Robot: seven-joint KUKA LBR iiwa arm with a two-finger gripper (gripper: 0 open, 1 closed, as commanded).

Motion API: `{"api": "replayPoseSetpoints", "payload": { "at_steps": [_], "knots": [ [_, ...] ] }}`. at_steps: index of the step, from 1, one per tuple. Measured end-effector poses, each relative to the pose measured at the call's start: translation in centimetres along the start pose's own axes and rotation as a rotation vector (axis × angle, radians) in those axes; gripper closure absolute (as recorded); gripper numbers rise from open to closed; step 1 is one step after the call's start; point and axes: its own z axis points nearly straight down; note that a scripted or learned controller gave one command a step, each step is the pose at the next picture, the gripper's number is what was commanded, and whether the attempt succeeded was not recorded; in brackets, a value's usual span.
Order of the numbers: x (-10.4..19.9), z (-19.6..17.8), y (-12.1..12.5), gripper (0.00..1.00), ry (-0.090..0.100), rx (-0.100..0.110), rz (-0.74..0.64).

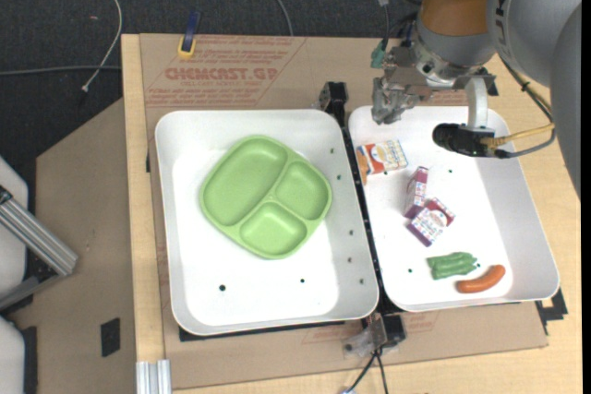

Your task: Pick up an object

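Observation:
My gripper (pixel 388 111) hangs over the back left corner of the right bin (pixel 517 198), above its rim, with nothing visible between its fingers. Just in front of it lies a small white and orange carton (pixel 382 157). Further forward are two purple and white packets, one upright (pixel 418 187) and one lying (pixel 429 221). A green pepper (pixel 451 265) and an orange sausage (pixel 480 279) rest near the bin's front edge.
The left bin (pixel 175 226) holds a green divided plate (pixel 266 196). A black clamp (pixel 332 94) sits between the bins at the back. A black fitting with a yellow cable (pixel 466 139) hangs over the right bin's back.

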Motion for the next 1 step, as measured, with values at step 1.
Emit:
{"api": "replayPoseSetpoints", "payload": {
  "at_steps": [1],
  "knots": [
    [5.29, -0.73, -1.02, 1.00, -0.001, -0.001, 0.000]
  ]
}}
